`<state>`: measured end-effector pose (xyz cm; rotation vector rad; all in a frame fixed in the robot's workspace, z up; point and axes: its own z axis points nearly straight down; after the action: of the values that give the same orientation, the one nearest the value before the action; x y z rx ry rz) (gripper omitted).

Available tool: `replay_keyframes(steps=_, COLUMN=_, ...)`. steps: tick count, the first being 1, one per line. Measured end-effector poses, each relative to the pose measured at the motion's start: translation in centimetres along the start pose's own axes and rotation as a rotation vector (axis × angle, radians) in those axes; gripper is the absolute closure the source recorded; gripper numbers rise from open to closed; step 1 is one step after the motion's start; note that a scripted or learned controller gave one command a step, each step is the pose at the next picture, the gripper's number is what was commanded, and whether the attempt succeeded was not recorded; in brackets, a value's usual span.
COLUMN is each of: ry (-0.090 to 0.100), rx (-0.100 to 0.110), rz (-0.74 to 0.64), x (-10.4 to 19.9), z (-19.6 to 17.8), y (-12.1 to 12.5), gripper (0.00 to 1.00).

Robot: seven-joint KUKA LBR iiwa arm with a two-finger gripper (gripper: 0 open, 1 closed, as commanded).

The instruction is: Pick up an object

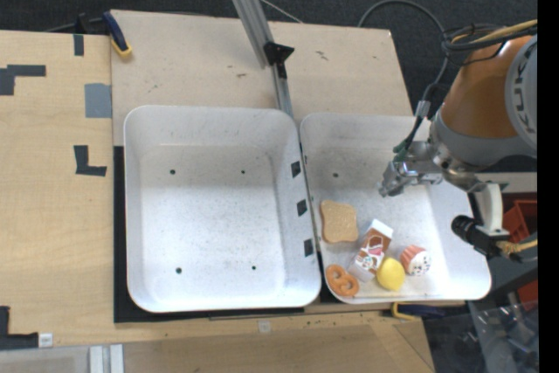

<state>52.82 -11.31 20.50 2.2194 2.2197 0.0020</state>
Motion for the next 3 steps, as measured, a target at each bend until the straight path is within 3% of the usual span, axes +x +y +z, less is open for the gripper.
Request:
replay_keyframes(steps=1, ry=-0.001, rx=-0.002, rz=0.000, x=-0.7, z=-5.8, y=-0.5, gripper=1.00)
replay_keyframes(steps=3, ry=0.000, rx=0.005, rz=-0.002, x=9.0, z=-2.6, y=3.0, gripper=1.00)
